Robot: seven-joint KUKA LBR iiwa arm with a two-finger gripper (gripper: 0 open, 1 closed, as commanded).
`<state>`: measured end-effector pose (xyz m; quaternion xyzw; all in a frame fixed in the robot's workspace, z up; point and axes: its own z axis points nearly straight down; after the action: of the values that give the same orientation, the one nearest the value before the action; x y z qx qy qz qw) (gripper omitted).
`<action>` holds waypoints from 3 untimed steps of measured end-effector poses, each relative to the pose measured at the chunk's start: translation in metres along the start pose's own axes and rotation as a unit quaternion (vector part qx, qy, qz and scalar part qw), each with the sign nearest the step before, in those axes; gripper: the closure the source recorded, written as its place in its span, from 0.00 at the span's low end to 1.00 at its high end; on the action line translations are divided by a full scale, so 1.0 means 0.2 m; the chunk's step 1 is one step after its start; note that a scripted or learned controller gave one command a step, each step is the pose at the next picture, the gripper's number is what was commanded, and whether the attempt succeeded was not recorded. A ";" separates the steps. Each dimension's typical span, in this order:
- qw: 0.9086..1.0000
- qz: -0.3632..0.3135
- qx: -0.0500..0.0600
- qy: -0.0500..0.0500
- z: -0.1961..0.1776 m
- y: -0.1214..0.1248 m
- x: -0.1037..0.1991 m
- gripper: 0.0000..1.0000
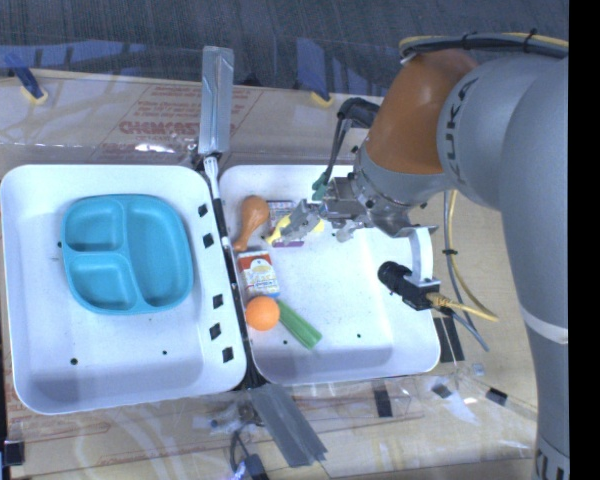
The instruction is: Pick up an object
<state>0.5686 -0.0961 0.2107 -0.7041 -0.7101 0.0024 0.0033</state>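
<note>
Camera view: two white bins (20, 268) on a plastic-covered bench (110, 118).

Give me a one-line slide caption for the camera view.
KUKA arm's gripper low over the right bin near a yellow item; blue divided plate in the left bin.

Arm (500, 138): bulky, smooth grey casing, rounded links. Orange band (415, 108) wraps the section above the wrist, glossy, dome-like. Dark lettering on the grey shell beside the orange, partly readable as maker's name. Black and yellow cables (480, 40) loop over the top of the band; thin yellow leads (460, 288) trail below. Black bracket (358, 110) juts near the wrist. Hand (315, 218): small metal-grey assembly, details blurred.
</note>
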 end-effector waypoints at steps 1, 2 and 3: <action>1.000 -0.013 -0.001 -0.001 0.11 0.20 0.12 0.00; 0.995 -0.095 -0.006 -0.001 0.58 0.24 -0.07 0.00; 0.995 -0.095 -0.006 -0.001 0.58 0.24 -0.07 0.00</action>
<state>0.6152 -0.1101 0.0945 -0.6335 -0.7737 -0.0014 -0.0012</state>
